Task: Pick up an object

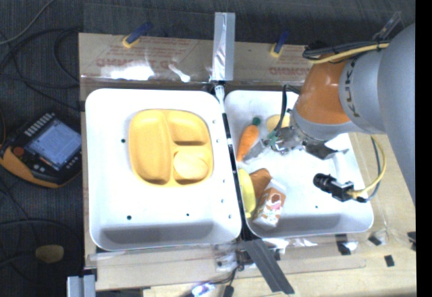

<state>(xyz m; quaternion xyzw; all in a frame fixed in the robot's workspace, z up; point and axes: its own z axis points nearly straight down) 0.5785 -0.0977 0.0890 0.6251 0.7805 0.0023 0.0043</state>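
Note:
In the right bin (pixel 337 221) an orange carrot (pixel 248 142) with a green top lies against the left wall. My gripper (pixel 268 144) is low in this bin, just right of the carrot and close to it. A pale yellow object (pixel 275 121) sits right behind the gripper, partly hidden by the wrist. Nearer the front lie an orange-brown piece (pixel 260 177), a yellow-green item (pixel 246 193) along the wall, and a small printed carton (pixel 271 206).
The left bin (pixel 108 221) holds a yellow compartment tray (pixel 169 147). The arm's orange band (pixel 324 96) and grey body hang over the right bin's back right. A black cylinder with a cable (pixel 333 185) hangs above the bin floor at the right.

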